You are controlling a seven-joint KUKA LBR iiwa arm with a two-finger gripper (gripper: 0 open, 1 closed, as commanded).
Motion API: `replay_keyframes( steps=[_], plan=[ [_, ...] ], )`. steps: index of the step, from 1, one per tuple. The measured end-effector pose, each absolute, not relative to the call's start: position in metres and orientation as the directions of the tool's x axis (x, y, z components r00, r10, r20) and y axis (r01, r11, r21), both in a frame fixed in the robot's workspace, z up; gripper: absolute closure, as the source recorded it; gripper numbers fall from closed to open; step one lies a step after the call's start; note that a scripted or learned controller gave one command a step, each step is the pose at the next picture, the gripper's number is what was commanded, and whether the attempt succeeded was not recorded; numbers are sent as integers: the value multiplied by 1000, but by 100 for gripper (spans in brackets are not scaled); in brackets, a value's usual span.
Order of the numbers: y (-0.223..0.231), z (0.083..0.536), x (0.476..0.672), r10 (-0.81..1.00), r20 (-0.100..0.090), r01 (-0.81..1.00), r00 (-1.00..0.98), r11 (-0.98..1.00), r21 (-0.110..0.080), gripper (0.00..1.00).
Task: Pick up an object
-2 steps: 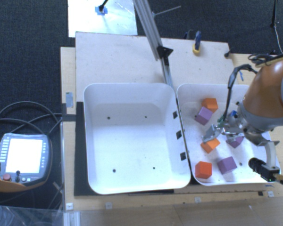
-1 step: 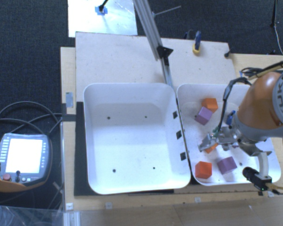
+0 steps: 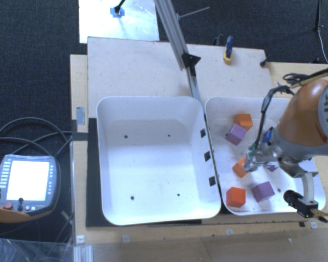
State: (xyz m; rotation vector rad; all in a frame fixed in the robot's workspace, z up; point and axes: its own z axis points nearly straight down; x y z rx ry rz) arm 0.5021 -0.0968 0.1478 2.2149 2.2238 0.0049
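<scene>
The right bin (image 3: 216,146) holds several small blocks. An orange block (image 3: 242,120) and a purple block (image 3: 235,134) lie near its back. Another orange block (image 3: 236,196) and a purple block (image 3: 262,190) lie near its front. My gripper (image 3: 250,163) reaches down in the middle of the bin, right over a third orange block (image 3: 239,169) whose left part shows beside it. A bit of another purple block (image 3: 271,168) peeks out just right of the gripper. The arm hides how the gripper meets the orange block.
The left bin (image 3: 106,146) sits beside the right one, with a raised divider (image 3: 206,156) between them. A slanted metal pole (image 3: 175,31) rises behind the bins. A teach pendant (image 3: 23,185) lies at far left. A yellow clamp (image 3: 228,55) sits on the back board.
</scene>
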Motion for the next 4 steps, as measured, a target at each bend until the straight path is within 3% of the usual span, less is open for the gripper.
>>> replay_keyframes(
  steps=[2, 4],
  plan=[
    [-88, 261, 508, 1000, -1, 1000, -5, 5, 9, 100],
    [5, 250, 526, 1000, 2, 1000, -11, 11, 2, 100]
  ],
)
